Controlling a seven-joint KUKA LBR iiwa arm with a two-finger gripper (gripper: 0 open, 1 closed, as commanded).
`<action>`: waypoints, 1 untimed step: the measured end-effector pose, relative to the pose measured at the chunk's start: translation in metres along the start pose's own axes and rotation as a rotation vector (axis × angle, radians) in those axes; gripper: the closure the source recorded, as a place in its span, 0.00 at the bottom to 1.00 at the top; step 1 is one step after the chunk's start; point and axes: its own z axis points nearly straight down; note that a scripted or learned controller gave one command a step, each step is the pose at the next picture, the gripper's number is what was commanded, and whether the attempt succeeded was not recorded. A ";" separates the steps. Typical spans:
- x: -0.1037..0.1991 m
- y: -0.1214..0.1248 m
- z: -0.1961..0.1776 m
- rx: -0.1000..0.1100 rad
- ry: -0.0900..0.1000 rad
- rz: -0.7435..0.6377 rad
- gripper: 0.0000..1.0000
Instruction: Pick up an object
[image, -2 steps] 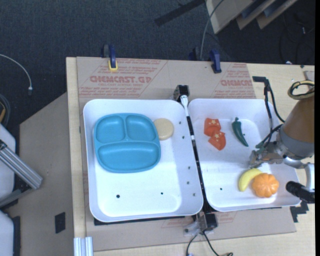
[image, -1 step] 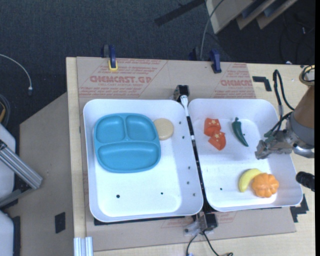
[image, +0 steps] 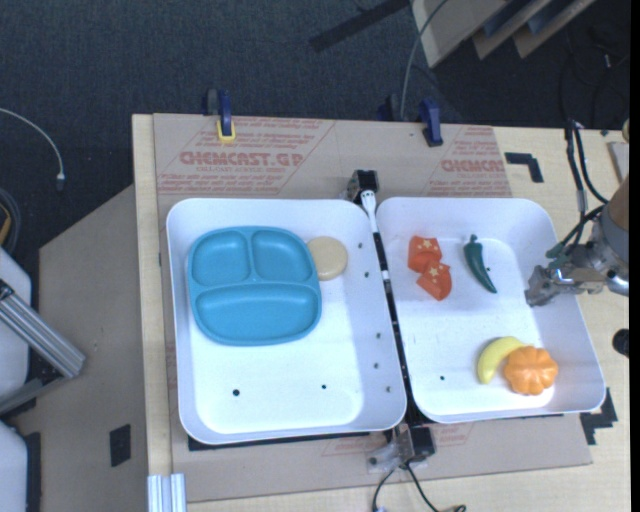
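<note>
Right bin (image: 560, 225): pepper (image: 480, 264) at 12 o'clock, pumpkin (image: 529, 370) at 5. Claw (image: 549, 283) at 3 o'clock rim, state indiscernible, holding nothing visible. Risk: claw could clip the rim on descent.

The arm is reaching in from the 3 o'clock edge of the view, about halfway down the frame. Little of it is showing: a pale grey wrist section (image: 622, 215) at the very edge, with dark cables looping down beside it from 1 o'clock. The claw (image: 545, 283) is sitting at the end of the wrist and pointing toward 9 o'clock, slightly downward. Its metal parts are appearing as a small, blurred grey cluster, too indistinct for telling more.
</note>
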 end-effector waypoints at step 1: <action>0.000 0.002 -0.034 0.000 0.000 0.000 1.00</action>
